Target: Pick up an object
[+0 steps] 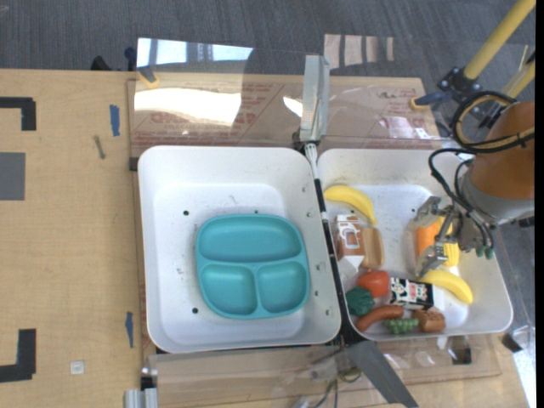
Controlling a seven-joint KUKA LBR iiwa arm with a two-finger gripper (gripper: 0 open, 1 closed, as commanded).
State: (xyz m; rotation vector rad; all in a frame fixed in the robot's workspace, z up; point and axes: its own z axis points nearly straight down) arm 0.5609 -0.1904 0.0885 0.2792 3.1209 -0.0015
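Two glossy white bins (161, 228); teal three-compartment plate (252, 264); curved yellow banana (352, 201).

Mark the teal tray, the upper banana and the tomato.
teal tray (252, 236): camera view, bare floor of its top compartment.
upper banana (350, 199): camera view, middle of its curve.
tomato (374, 282): camera view, centre of its red skin.

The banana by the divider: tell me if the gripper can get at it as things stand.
Probably yes. The banana lies alone at the far end of the right bin, nothing on top of it. The gripper is in the same bin, with open floor between them.
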